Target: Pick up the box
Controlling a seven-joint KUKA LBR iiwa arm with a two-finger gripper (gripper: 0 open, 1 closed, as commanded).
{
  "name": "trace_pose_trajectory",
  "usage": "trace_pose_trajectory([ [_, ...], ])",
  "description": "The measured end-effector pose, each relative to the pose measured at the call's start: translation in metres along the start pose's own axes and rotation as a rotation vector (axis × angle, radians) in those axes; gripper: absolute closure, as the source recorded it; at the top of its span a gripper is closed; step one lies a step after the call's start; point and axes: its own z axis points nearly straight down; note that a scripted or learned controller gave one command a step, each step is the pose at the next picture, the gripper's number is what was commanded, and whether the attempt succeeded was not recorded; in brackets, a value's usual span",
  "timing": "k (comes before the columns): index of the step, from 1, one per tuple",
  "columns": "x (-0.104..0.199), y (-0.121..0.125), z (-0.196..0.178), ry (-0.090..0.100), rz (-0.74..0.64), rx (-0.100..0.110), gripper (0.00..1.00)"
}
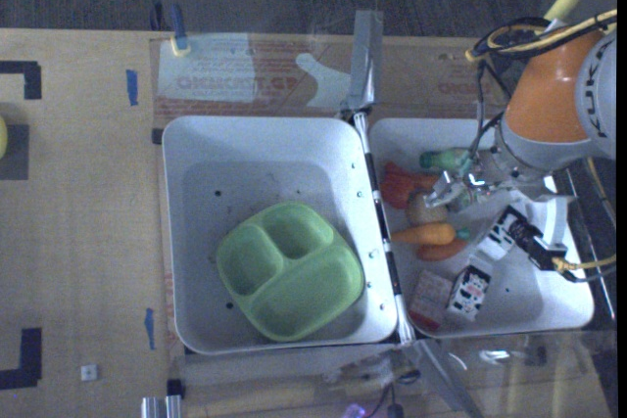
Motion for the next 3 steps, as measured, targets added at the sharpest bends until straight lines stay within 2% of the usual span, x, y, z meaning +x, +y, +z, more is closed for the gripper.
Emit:
trace_pose_trajectory([
  [1, 0.033, -0.082, 0.044, 0.001, 0.137, -0.005, 0.0],
  [2, 0.031, -0.081, 0.034, -0.003, 0.141, -0.01, 1.0],
  [3, 0.084, -0.085, -0.054, -0.002, -0.594, -0.004, 1.0],
])
